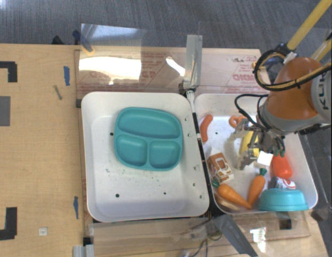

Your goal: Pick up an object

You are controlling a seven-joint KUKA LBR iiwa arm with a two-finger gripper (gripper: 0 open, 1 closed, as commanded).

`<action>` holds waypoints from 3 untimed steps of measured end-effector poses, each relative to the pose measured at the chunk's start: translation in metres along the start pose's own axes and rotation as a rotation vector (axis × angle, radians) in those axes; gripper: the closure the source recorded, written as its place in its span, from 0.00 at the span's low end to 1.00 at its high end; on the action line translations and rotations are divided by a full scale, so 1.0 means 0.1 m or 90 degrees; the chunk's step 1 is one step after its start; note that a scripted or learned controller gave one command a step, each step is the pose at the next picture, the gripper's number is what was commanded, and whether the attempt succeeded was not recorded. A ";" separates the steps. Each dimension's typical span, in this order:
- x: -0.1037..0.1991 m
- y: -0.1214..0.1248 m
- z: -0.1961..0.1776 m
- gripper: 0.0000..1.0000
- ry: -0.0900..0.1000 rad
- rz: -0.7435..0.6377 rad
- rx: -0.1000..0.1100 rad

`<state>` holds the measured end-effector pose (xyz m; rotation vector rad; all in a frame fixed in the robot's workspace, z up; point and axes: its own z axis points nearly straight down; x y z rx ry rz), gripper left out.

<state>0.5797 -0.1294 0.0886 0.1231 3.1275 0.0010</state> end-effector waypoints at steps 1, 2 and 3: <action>-0.04 0.01 -0.12 1.00 -0.007 -0.001 0.000; -0.03 0.01 -0.11 0.00 -0.005 -0.001 0.000; -0.01 -0.02 0.00 0.00 0.001 0.050 0.000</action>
